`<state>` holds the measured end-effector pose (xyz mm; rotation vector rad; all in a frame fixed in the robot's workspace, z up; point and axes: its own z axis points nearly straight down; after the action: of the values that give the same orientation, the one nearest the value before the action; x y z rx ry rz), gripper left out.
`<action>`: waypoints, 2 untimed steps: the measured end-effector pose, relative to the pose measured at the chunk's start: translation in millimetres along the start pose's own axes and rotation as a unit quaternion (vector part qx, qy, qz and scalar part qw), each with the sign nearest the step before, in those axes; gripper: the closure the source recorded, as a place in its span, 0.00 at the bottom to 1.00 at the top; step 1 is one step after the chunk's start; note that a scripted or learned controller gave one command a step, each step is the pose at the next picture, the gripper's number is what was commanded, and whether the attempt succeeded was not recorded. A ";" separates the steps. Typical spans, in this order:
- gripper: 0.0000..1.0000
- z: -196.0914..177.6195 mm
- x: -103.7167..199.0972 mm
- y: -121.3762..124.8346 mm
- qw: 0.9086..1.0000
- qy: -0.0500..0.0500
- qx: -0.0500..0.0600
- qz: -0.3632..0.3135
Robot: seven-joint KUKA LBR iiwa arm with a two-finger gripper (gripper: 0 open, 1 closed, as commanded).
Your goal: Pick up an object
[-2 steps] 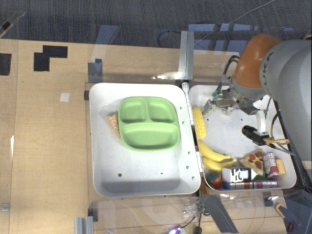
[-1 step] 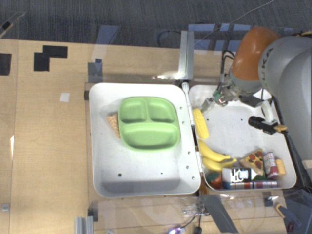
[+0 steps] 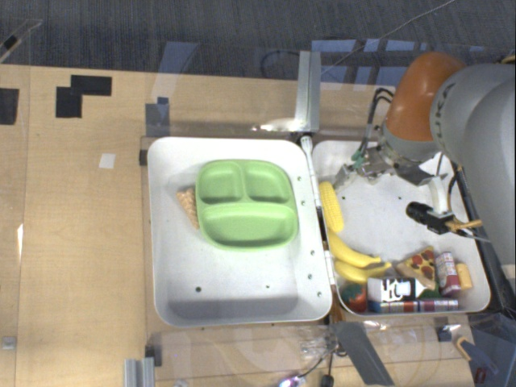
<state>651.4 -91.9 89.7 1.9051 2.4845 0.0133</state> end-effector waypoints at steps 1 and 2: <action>0.00 -97.9 61.5 19.3 0.997 0.001 0.002 -0.075; 0.00 -96.9 32.4 -18.5 0.996 0.001 0.003 -0.091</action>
<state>623.8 -65.4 186.2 1.6746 2.6511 0.0053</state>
